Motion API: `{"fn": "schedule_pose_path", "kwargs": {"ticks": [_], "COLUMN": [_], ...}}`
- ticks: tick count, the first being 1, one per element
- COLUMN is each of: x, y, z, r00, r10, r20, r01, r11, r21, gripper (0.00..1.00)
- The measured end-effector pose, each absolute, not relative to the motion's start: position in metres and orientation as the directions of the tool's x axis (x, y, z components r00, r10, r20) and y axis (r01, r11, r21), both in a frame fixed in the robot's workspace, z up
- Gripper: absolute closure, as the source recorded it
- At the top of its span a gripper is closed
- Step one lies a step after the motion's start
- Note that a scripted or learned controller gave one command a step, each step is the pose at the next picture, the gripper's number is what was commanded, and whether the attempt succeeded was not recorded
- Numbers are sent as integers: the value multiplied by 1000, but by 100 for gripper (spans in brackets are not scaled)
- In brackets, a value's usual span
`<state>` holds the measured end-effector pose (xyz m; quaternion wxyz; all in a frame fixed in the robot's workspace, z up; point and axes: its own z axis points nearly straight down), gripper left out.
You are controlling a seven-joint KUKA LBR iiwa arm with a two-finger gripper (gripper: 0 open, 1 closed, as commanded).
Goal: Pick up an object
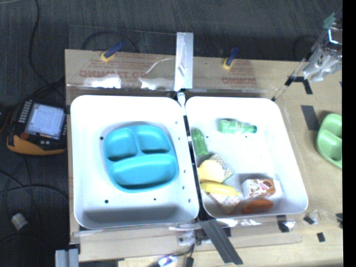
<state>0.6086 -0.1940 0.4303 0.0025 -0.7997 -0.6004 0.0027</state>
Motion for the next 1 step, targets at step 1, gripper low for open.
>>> {"fn": "schedule_pose_path", "kwargs": {"ticks": [1], "x": [615], "y": [-190], "z": [430], "r00": [462], "r10": [887], "r20": [-3], "r01": [887], "r11": [-462], "r21": [-8], "gripper": [100]}}
